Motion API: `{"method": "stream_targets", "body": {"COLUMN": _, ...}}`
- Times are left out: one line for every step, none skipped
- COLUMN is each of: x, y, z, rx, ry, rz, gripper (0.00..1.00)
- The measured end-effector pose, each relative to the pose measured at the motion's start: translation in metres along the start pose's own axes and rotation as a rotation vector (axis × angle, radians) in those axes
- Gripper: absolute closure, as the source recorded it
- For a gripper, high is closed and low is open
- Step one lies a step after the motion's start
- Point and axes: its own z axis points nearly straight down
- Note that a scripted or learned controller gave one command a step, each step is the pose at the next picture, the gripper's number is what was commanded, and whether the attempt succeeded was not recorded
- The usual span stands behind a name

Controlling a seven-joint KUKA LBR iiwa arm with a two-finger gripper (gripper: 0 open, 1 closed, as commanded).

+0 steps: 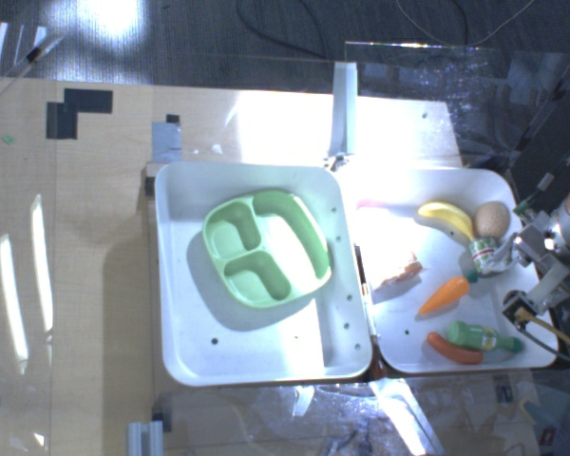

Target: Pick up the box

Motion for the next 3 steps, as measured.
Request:
{"method": "stream_targets", "body": {"x": 0.047, "y": 0.043, "z": 0.066, "rx": 0.002, "ry": -0.002, "rz": 0.138, "gripper": 0.0}}
{"method": "stream_targets", "body": {"x": 0.094, "y": 0.093, "z": 0.001, "rx": -0.002, "ry": 0.001, "rz": 0.138, "gripper": 0.0}}
{"method": "stream_targets", "body": {"x": 0.109, "y": 0.104, "z": 0.075, "rx": 0.001, "ry": -0.001, "rz": 0.385, "gripper": 0.0}}
